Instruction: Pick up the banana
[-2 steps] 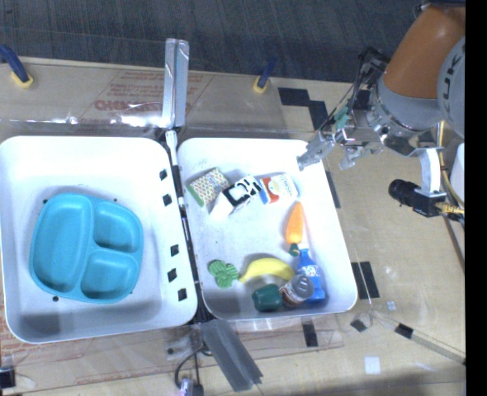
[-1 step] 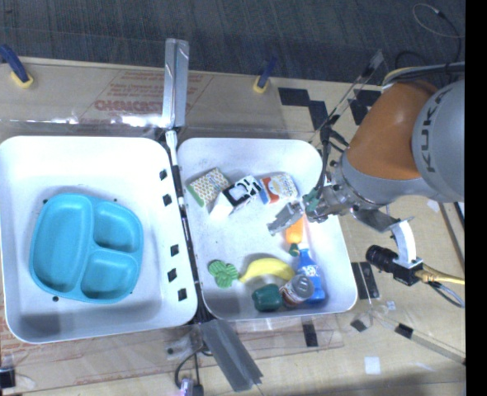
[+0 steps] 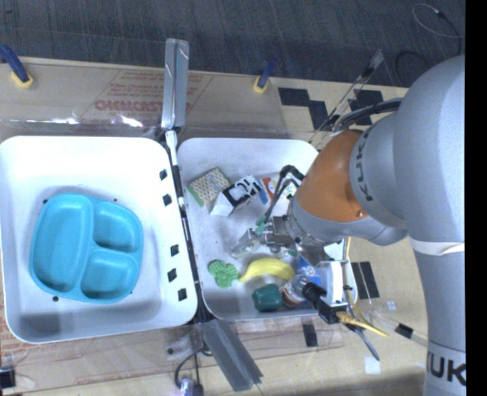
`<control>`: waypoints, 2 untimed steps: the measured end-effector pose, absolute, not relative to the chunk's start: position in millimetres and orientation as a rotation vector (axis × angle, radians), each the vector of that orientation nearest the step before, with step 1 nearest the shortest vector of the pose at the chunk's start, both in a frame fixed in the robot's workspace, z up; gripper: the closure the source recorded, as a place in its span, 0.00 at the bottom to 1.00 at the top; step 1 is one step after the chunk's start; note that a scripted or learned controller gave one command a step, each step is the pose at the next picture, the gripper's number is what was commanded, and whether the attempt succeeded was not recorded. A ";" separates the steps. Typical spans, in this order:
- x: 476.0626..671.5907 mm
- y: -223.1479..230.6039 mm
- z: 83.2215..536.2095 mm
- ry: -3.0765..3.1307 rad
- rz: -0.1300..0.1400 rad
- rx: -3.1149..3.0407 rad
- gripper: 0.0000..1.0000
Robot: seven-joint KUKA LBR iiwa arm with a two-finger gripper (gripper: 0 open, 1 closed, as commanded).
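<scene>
The yellow banana (image 3: 267, 269) lies near the front of the right bin (image 3: 227, 148), its curve pointing left. My gripper (image 3: 262, 234) hangs just above and behind it, a little toward the bin's middle, at the end of the grey arm with its orange band (image 3: 330, 190). From this angle I see nothing held in the gripper. The arm's bulk hides the right side of the bin.
A green leafy piece (image 3: 222, 273) touches the banana's left end, and a dark teal block (image 3: 268, 297) sits just in front of it. A checkered box (image 3: 208, 186) and a black-and-white item (image 3: 243, 192) lie at the back. A blue divided tray (image 3: 87, 246) sits in the left bin (image 3: 12, 163).
</scene>
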State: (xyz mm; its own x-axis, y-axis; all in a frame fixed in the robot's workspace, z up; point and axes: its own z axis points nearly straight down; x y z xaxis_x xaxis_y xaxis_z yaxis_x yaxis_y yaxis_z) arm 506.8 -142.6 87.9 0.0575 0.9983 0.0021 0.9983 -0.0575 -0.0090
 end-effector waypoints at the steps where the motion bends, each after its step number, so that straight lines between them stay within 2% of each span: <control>1: 475.4 -102.2 88.0 -2.425 0.005 -1.982 0.00; 2: 475.8 -129.4 88.2 -2.785 0.002 -1.437 0.00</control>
State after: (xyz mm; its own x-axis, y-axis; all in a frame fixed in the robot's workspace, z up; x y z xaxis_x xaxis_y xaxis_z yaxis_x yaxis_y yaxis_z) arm 475.8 -129.4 88.2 -0.5794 0.8150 0.0061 0.8150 0.5795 -0.0047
